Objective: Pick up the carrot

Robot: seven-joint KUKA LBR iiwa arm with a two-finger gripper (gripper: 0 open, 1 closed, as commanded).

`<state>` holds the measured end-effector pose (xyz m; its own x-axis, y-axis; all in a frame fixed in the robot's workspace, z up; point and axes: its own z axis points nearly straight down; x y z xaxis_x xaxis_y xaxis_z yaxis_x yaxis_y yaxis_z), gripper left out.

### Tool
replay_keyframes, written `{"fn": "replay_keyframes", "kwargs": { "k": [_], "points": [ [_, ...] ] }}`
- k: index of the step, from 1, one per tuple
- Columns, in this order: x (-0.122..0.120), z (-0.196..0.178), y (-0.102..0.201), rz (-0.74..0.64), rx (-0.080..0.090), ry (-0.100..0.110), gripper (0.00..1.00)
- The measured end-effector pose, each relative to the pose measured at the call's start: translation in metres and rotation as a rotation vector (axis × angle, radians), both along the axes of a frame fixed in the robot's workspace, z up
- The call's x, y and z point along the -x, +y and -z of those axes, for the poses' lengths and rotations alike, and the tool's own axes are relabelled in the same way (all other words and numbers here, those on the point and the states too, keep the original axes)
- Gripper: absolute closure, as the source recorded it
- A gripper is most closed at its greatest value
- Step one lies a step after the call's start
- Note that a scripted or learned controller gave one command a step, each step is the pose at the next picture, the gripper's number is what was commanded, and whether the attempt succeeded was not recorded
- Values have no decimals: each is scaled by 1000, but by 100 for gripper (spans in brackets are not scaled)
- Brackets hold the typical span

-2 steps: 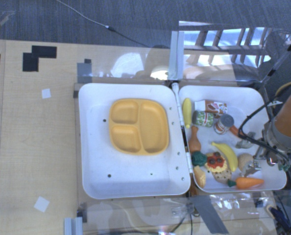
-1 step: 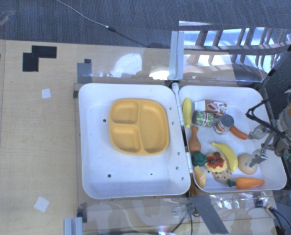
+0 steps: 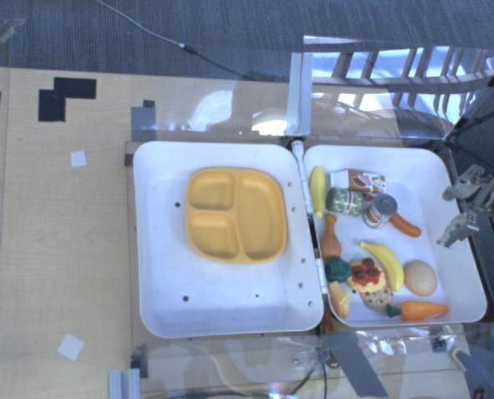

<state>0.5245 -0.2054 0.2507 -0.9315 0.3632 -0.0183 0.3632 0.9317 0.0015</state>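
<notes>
Nearest, the carrot [image 3: 422, 310] lies at the right bin's [image 3: 447, 169] six o'clock edge, long axis running three to nine, just beside the egg [image 3: 421, 278]. Farther, at the bin's three o'clock rim, the gripper [image 3: 461, 223]: grip state cannot be told; carrot bears seven o'clock from it.

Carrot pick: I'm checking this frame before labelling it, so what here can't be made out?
- Gripper: sits at the right bin's edge, small and cut by the frame edge; its jaws are unclear, open or shut.
- Carrot: its green end is crowded by the pizza slice.
- Can: label too small to read.
- Broccoli: partly tucked under neighbouring toys.
</notes>
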Motion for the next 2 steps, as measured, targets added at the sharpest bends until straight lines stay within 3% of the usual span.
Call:
{"fn": "replay_keyframes", "kwargs": {
  "k": [1,2],
  "points": [
    [37,93,0,-15,-5,17,0],
    [33,161,24,19,0,1,0]
  ]
}}
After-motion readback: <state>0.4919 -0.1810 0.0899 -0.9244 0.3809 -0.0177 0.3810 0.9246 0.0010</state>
